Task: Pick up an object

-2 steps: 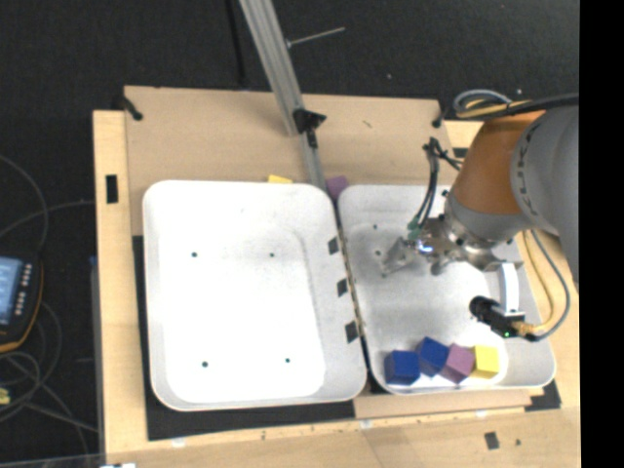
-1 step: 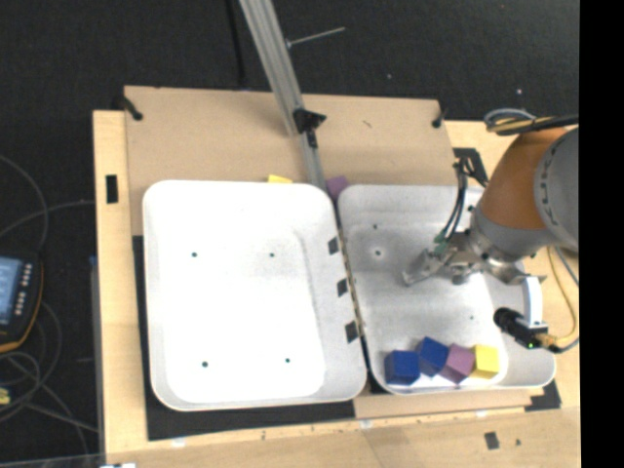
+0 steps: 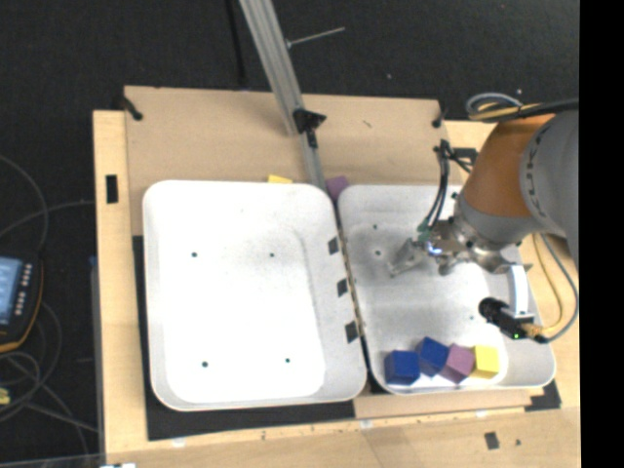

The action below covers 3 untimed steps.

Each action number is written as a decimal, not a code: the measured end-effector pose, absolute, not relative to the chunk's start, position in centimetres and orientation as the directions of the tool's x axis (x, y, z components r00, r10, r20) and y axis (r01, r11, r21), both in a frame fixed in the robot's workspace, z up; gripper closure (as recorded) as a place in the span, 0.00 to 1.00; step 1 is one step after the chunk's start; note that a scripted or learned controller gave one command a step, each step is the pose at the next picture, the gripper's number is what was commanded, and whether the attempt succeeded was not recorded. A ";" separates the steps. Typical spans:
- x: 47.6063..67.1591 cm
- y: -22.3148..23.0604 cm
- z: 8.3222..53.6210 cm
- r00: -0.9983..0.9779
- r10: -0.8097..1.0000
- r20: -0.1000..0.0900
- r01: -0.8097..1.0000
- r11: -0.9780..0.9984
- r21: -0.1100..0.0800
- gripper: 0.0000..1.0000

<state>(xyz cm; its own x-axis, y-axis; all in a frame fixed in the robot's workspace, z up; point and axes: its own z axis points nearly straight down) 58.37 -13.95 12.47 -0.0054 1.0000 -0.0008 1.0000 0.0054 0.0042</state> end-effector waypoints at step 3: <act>53.8 -6.5 26.9 -0.011 1.000 0.002 1.000 0.011 0.005 0.00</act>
<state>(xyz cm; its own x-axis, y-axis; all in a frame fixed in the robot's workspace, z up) 53.81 -6.45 26.86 -0.0107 0.9999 0.0019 0.9999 0.0107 0.0054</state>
